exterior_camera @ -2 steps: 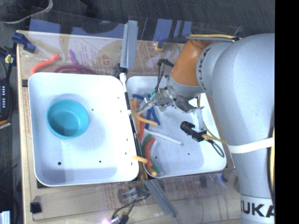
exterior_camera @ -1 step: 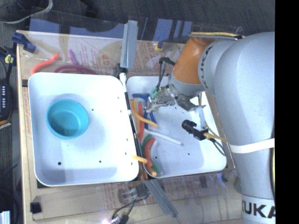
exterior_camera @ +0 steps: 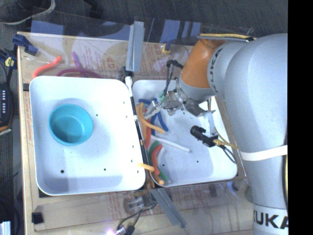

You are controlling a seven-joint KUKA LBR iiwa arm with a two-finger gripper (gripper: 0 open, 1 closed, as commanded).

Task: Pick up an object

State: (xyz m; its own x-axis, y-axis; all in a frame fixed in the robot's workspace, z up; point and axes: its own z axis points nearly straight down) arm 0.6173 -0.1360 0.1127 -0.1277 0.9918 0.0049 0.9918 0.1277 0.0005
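In the camera view, the arm (exterior_camera: 244, 82) is reaching in from the right and hanging its gripper (exterior_camera: 164, 105) low over the right bin (exterior_camera: 220, 168), near that bin's far-left corner. The gripper is sitting right above a tangle of small things: a blue piece (exterior_camera: 146, 104), an orange strip (exterior_camera: 149, 124), and nearer the front, red sticks (exterior_camera: 155, 155) with a green stick (exterior_camera: 154, 144) and a white rod (exterior_camera: 171, 145). I cannot tell how the gripper is set, since the wrist is hiding it. Nothing is visibly lifted, so the pick looks not yet done. The left bin (exterior_camera: 117, 175) is carrying a blue bowl (exterior_camera: 71, 124) toward its left side, well apart from the gripper.
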